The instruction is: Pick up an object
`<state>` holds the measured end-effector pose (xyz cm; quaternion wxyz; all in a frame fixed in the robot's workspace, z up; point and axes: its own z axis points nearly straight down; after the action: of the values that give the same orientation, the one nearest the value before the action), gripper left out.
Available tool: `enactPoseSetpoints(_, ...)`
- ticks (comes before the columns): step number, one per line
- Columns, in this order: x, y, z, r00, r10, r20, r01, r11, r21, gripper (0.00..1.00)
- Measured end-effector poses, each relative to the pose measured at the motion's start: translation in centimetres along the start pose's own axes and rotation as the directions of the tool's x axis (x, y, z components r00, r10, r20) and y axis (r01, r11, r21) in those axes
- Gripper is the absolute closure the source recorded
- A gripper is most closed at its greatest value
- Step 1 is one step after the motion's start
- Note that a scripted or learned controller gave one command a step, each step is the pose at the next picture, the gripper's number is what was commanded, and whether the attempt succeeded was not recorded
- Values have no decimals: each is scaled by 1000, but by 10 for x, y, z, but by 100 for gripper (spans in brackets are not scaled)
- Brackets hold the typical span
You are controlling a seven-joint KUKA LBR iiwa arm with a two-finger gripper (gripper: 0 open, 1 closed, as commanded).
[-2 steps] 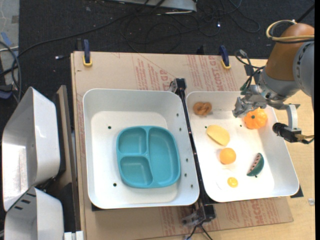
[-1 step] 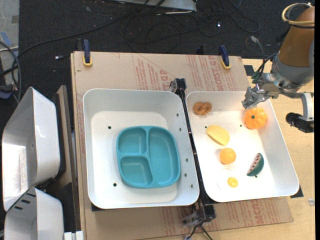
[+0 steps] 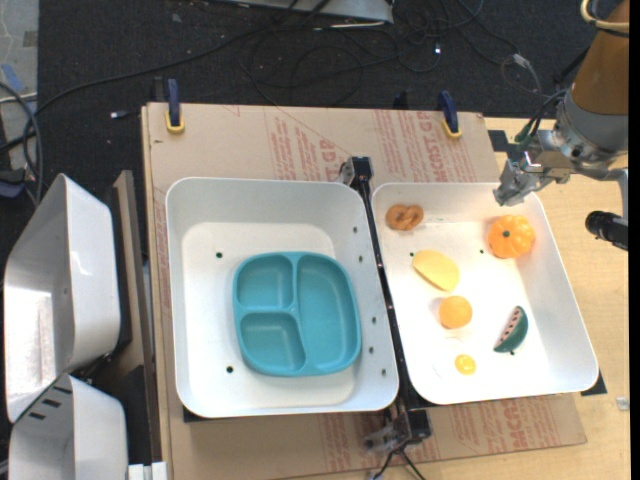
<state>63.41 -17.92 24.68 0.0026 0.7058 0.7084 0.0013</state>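
Observation:
The right bin holds several toy foods. A brown pretzel lies at its far left, an orange pumpkin at its far right. A pale yellow piece and an orange ball sit near the middle. Toward the front lie a watermelon slice and a small yellow piece. My gripper hangs over the bin's far right rim, just above and behind the pumpkin. Nothing shows between its fingers.
The left bin carries a teal divided plate. Two clamps hold the cardboard base at the back. White containers stand off the bench to the left. Cables run across the dark floor behind.

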Motion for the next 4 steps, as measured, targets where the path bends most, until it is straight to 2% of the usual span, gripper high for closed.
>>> enactPoseSetpoints(1, 59, -14, 9, 1000, -4, -3, 4, 1000, 7, 100)
enactPoseSetpoints(4, 226, -63, -8, 1000, -5, -4, 5, 1000, 7, 100)
